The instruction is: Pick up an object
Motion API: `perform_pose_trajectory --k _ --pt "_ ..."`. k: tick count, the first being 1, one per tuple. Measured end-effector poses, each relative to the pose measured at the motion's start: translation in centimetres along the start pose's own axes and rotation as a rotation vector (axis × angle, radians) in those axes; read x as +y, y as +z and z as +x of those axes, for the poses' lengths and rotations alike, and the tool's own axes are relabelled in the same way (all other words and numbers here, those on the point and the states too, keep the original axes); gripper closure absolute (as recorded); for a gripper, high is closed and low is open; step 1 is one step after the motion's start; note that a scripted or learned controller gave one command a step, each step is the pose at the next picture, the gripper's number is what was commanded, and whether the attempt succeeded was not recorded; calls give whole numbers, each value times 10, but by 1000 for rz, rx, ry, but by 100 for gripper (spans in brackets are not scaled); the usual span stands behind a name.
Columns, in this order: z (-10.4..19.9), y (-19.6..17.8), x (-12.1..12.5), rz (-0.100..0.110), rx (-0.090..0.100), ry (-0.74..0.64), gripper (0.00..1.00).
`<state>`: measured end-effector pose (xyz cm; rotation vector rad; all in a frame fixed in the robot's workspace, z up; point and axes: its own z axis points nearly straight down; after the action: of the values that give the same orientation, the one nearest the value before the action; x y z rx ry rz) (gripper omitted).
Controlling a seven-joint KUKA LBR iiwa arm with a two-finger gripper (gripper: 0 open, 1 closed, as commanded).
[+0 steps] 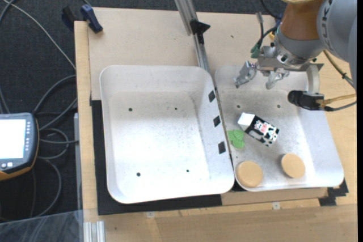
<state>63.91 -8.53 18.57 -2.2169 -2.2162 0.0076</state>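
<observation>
Camera view, looking down on the counter [142, 37] from a slant; two shallow white bins side by side, the left bin [153, 73] bare of loose items, the right bin [323, 139] carrying all the goods.

Item: gripper [258, 77], hanging over the far end of the right bin near the divide between the bins; jaws spread apart, nothing between them; the arm [317, 3] reaches in from the right edge of the counter, so the tool sits above the bin's far, bare stretch rather than over the stock.

Item: small black-and-white box [260, 127], lying tilted on the bin floor about mid-bin, toward the divide; likely the nearest candidate for a pick.

Item: green scrap [237, 139], touching or just beside the box on its near-left side, close against the bin's left wall.

Items: two tan discs, one [249, 173] at the near-left corner of the right bin, the other [293, 165] beside it toward the near-right; both flat and well apart from the jaws.

Relation: the box lies nearer the front edge of the counter than the jaws, apart from them and not beneath them; the discs lie farther on again. Judgement: stock has gathered at the near end, so the tool must travel toward the counter's front edge and descend before any grasp.
</observation>
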Motion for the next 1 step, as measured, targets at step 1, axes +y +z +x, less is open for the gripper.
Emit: perform_pose_trajectory --k 1 --pt "-10 55 -3 1 0 0 0"
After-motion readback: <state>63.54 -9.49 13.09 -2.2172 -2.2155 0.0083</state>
